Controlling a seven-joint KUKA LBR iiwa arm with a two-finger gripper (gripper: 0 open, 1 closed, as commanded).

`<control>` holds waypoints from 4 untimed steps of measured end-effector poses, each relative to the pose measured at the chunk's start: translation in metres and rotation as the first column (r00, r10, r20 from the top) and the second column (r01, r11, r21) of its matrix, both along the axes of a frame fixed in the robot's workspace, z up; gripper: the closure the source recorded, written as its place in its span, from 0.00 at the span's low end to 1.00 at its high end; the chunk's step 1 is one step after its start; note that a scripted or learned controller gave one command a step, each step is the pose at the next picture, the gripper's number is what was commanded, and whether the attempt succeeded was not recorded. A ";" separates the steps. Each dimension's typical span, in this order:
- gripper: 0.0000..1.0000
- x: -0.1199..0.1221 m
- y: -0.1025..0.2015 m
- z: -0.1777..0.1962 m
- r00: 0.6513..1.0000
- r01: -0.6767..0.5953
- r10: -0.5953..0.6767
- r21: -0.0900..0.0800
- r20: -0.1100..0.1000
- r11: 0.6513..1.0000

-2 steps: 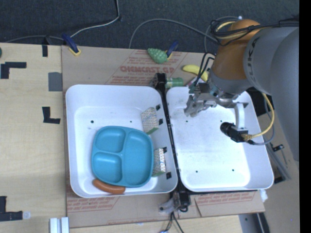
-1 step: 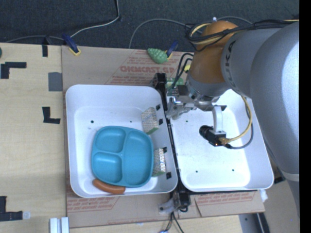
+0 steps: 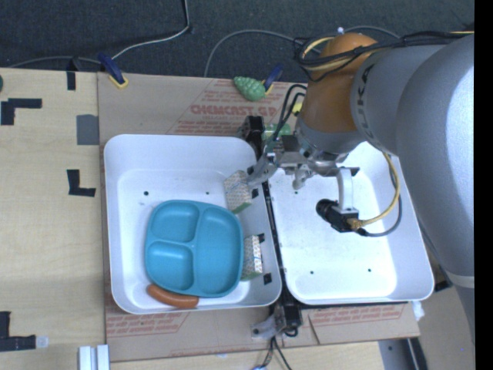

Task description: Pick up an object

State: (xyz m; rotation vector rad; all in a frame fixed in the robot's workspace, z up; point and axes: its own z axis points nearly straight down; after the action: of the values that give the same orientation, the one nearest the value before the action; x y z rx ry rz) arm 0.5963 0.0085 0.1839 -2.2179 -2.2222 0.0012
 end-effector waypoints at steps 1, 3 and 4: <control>0.00 -0.113 -0.042 0.000 1.000 0.002 -0.002 -0.001 -0.001 1.000; 0.00 -0.010 -0.115 -0.097 1.000 0.001 -0.001 -0.002 0.006 1.000; 0.00 0.052 -0.116 -0.098 1.000 0.001 -0.001 -0.003 0.006 1.000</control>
State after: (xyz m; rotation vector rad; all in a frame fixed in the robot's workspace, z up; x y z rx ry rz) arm 0.6479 -0.1075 0.0860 -2.2230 -2.2260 -0.0030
